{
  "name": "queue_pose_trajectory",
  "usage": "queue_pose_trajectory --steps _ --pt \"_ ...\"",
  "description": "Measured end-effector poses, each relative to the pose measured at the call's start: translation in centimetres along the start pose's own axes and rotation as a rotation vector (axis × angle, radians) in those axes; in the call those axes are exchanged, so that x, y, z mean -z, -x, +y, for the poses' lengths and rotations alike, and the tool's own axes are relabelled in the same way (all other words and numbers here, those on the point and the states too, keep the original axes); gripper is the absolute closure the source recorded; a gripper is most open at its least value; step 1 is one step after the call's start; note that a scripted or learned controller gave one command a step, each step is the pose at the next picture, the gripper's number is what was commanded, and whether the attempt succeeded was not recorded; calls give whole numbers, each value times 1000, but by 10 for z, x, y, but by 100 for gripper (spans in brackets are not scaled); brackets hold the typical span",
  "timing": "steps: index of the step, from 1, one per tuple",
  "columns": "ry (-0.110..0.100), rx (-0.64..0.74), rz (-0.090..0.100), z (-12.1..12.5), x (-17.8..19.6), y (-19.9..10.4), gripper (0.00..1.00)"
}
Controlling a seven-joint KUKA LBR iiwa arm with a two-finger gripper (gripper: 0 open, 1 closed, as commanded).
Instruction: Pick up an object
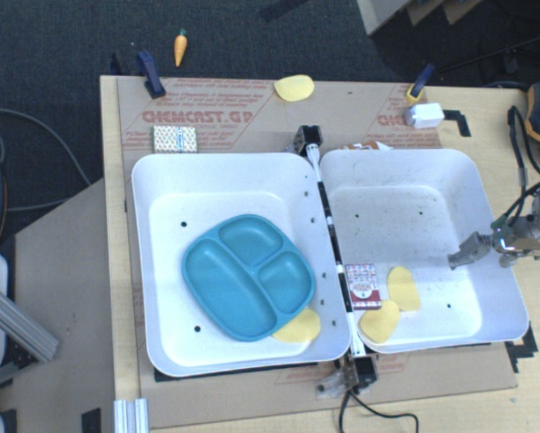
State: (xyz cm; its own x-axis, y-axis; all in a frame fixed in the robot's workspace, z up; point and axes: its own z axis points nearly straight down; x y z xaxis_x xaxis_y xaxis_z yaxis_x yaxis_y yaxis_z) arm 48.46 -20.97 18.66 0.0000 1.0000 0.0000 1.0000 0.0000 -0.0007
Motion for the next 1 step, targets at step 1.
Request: queue_pose_trajectory --steps 1 --pt "2 2 0 66 -9 -59 0"
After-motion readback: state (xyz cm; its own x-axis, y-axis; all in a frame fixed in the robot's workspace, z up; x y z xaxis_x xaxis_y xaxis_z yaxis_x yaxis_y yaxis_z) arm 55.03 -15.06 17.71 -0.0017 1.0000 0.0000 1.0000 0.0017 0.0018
